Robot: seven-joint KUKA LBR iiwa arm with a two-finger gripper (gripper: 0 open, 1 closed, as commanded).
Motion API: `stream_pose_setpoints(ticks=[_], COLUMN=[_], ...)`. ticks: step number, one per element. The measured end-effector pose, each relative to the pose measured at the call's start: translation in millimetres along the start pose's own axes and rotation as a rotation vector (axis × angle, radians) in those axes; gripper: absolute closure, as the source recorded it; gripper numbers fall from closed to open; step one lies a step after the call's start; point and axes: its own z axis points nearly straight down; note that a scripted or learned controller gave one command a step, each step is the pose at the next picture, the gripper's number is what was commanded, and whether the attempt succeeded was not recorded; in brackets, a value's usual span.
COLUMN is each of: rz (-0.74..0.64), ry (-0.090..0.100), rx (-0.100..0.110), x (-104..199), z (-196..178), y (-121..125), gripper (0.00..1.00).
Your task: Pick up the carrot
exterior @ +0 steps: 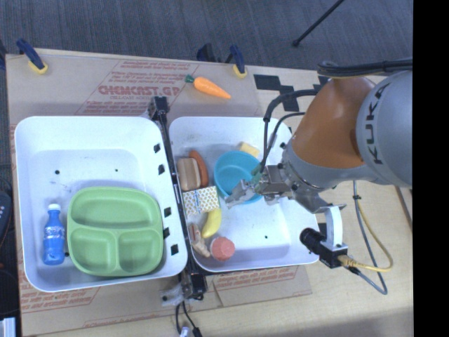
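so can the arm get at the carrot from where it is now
Probably yes. The carrot lies alone on the cardboard behind the bins, nothing over it. The tool is down in the right bin by the blue bowl, so it must lift out first.

- We see a grey arm [389,128] with a broad orange band [330,125].
- We note black cables [277,118], a yellow cable [372,241], and white "KUKA" lettering.
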Motion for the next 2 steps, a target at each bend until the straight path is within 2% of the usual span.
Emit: stream_pose_setpoints(ticks=[1, 2], rz=[-0.07, 0.111], ry=[-0.003, -0.008], rx=[-0.004, -0.004], x=[38, -11], z=[-8, -62], y=[73, 77], gripper=[0.0, 0.0])
